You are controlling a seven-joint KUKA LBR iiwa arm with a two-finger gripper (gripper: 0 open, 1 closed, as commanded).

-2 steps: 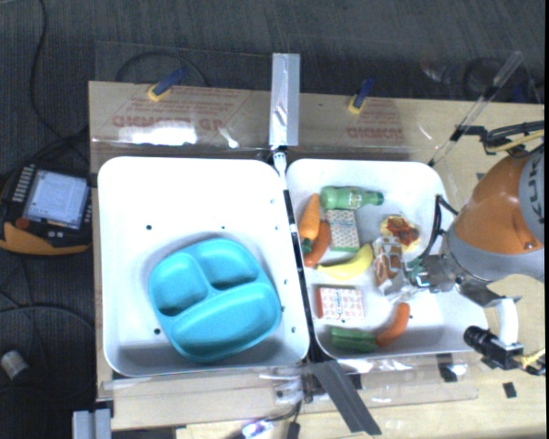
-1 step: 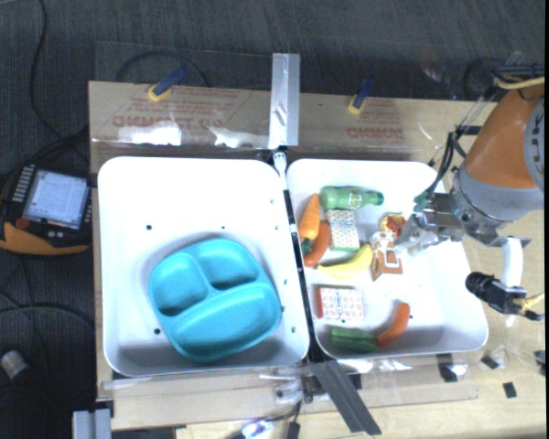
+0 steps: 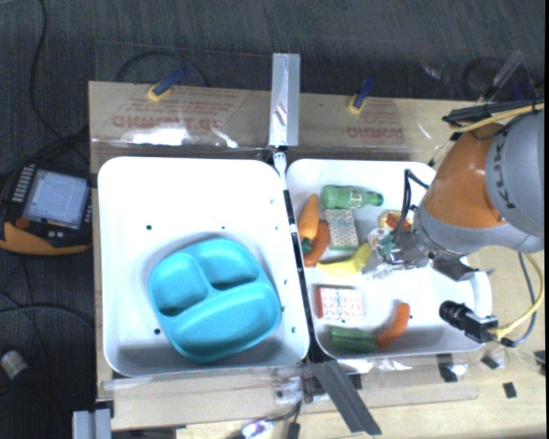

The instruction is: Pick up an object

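Note:
My gripper (image 3: 382, 254) reaches into the right bin (image 3: 453, 332) from the right and sits low over its middle, beside a yellow banana (image 3: 344, 263). Around it lie a green bottle (image 3: 350, 197), an orange carrot (image 3: 309, 218), a patterned packet (image 3: 340, 229), a red-dotted white card (image 3: 339, 302), a green pickle-like piece (image 3: 353, 338) and an orange sausage (image 3: 395, 322). A small orange and white item (image 3: 393, 219) lies just behind the wrist. The fingertips are hidden against the clutter.
The left bin (image 3: 128, 190) holds a blue divided plate (image 3: 215, 295). A metal divider post (image 3: 285, 99) stands behind the bins' shared wall. A handheld device (image 3: 48, 204) lies off the bench at left. Cables trail at the right edge.

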